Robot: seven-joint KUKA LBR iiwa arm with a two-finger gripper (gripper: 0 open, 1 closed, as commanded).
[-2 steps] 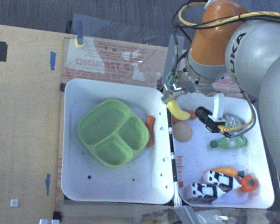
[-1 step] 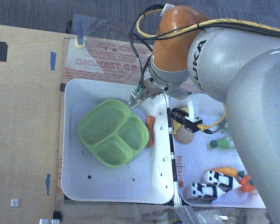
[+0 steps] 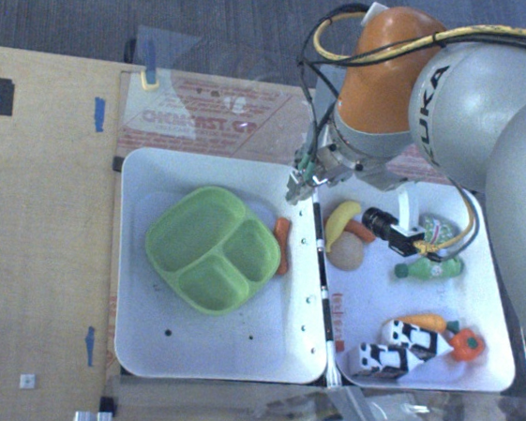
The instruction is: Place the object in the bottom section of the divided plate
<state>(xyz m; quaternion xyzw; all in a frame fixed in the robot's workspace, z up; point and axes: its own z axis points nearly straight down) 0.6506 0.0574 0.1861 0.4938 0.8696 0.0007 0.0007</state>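
Lying beside green plate (image 3: 213, 248), orange carrot (image 3: 282, 245), banana (image 3: 340, 219) nearby

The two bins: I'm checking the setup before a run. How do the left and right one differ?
The left bin holds a green divided plate with a small orange piece beside its right edge; the right bin holds many small toys, among them a yellow banana and an orange carrot. The claw hangs over the left bin's upper right corner, while the arm covers the right bin's top. Both are shallow and white.
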